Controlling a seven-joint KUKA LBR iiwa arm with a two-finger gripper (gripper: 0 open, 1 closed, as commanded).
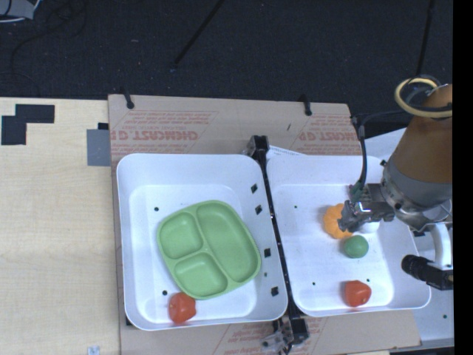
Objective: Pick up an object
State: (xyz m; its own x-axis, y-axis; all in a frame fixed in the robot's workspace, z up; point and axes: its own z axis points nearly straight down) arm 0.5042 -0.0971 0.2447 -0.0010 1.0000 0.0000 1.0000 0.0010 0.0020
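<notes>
From my remote seat I look down at a slant on a pale wooden bench carrying a cardboard sheet, and on that sit two shallow white bins side by side.

The left bin holds the biggest item, a light green divided plate with three compartments, lying flat and turned at an angle. Just beside the plate's lower left edge, near the bin's front wall, sits a small red object.

The arm comes in from the right side of the picture, grey with an orange section, and reaches over the right bin. The gripper hangs low over that bin's right half, directly beside an orange object that lies partly under it. I cannot tell how far the fingers are spread, nor whether anything sits between them; the metalwork is too small and cluttered to read.

Just below the gripper sits a small green ball, close to the orange object. Well apart from both, near the front wall, is a second red object.

My judgement: this is the reach-and-grasp step, with the orange object the likely target, and nothing lifted yet. The next move calls for the fingers to straddle the orange object cleanly without nudging the green ball, then close and rise straight up.
</notes>
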